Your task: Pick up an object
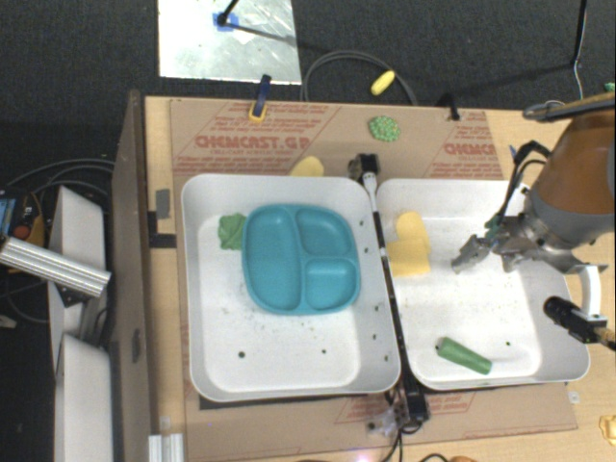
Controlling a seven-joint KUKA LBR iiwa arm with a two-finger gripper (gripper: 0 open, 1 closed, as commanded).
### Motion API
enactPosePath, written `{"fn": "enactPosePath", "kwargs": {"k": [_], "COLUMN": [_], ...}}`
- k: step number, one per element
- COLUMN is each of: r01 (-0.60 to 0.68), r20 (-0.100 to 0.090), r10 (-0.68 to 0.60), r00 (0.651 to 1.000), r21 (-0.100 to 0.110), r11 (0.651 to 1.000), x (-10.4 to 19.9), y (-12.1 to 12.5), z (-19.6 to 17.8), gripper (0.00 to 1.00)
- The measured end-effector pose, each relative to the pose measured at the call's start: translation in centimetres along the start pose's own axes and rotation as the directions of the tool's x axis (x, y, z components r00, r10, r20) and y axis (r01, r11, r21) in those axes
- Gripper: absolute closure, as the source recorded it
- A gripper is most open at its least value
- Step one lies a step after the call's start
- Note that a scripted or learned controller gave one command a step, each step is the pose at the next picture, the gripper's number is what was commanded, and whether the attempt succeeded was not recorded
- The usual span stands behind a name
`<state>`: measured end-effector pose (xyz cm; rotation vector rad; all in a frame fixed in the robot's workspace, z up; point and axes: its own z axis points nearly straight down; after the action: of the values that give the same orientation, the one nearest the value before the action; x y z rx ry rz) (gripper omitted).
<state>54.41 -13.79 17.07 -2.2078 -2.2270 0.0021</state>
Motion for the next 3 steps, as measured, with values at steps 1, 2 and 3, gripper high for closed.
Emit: {"fn": "enactPosePath", "kwargs": {"k": [1,2,3], "r01": [-0.002,0.000,-0.001], "r20": [0.002,0.003,0.003], "r10": [0.002,0.000,0.001], "r00": [1.000,1.000,1.000], "r21": [-0.004,-0.013,-0.013], "r11": [1.000,1.000,1.000], "x": [2.0,3.9,4.6], "y": [1.8,7.9,12.8], "z": [9.1,8.5,8.4], "gripper": [0.00,0.00,0.00]}}
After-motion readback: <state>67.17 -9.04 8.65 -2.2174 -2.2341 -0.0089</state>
